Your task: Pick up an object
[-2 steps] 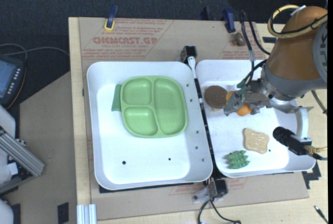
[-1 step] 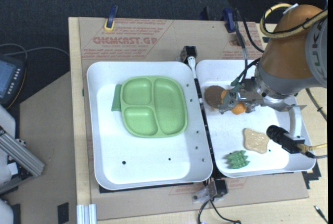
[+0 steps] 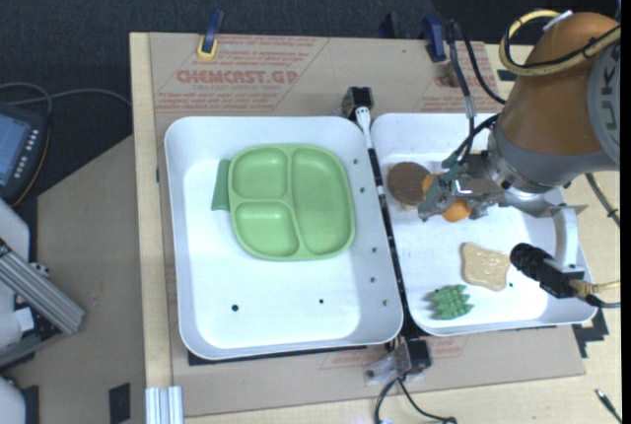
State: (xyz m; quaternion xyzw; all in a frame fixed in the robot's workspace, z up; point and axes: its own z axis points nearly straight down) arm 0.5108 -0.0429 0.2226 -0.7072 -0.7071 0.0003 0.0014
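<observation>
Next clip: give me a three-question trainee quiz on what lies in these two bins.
1. True or false: the green three-compartment plastic plate lies in the left white bin.
2. Which lies nearest the gripper? A. small orange ball B. green leafy toy C. tan flat biscuit-shaped piece
3. Fill in: the round brown disc lies in the ___ white bin.

Key: 1 true; 2 A; 3 right.

Arm (image 3: 562,106): rounded orange upper housing over a grey wrist section. Yellow and black cables (image 3: 523,42) loop along its top and side. Claw (image 3: 455,197): small grey metal assembly with dark fittings at the tip.
</observation>
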